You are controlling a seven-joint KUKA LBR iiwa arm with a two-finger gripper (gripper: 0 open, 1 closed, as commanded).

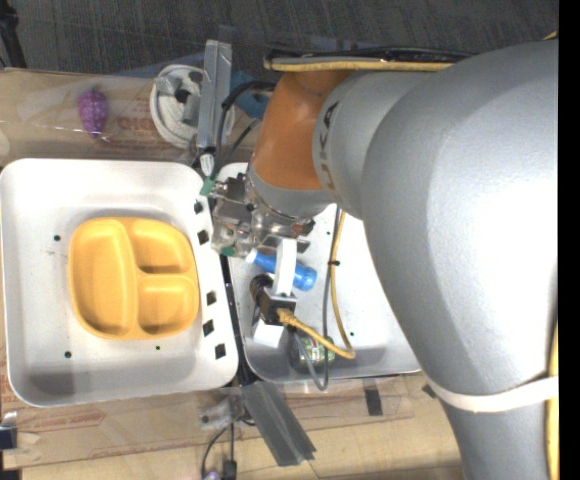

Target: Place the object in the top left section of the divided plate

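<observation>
**KUKA arm over the seam between two white bins, the divided plate not yet loaded.**

Nearest the lens, the grey arm (450, 218) covers most of the right bin (355, 323). Its gripper (232, 226) hangs at the shared edge of the bins, and whether it is open or shut, or has hold of anything, cannot be told. The likely task object, a blue object (306, 277), lies in the right bin just beside the gripper, toward the view's lower right. It is partly hidden, with its long axis roughly across the view. The yellow divided plate (100, 278) sits in the left bin (30, 268) on the gripper's opposite side, so a carry must reverse direction. Farthest off, a purple thing (92, 111) lies outside the bins.
</observation>
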